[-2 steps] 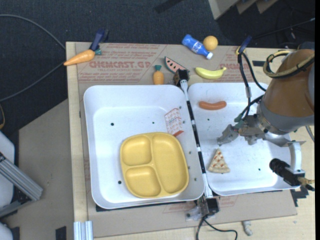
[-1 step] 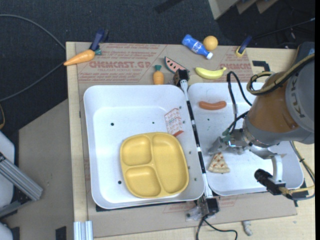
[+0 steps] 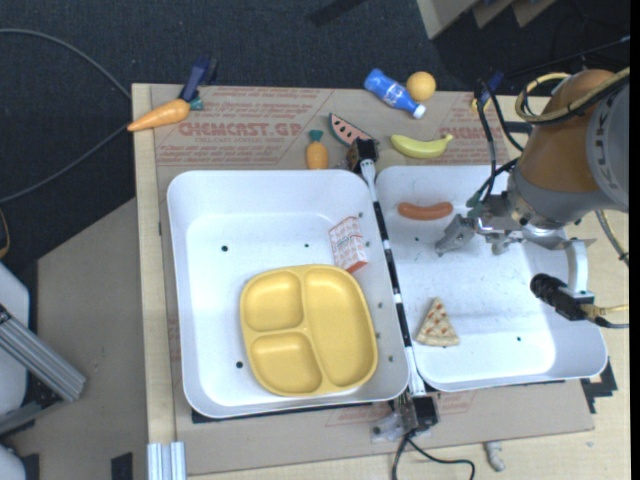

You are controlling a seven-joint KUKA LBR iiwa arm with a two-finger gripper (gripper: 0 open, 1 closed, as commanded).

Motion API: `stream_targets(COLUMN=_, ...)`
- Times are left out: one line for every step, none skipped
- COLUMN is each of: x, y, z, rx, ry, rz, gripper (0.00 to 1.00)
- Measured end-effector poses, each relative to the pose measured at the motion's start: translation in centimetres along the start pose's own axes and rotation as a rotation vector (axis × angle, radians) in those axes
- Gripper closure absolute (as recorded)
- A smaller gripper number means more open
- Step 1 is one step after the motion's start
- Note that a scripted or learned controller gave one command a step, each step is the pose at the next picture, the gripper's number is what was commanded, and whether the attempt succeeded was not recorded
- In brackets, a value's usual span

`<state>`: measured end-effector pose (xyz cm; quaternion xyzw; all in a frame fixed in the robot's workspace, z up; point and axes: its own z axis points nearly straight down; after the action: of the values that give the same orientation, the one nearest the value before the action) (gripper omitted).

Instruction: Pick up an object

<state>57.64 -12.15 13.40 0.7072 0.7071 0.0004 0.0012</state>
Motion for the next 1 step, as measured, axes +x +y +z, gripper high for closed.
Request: stream_targets(x=2.71, y=-7.51, z=4.98, rx=0.004, ry=0.002, rz=0.0, gripper=0.0)
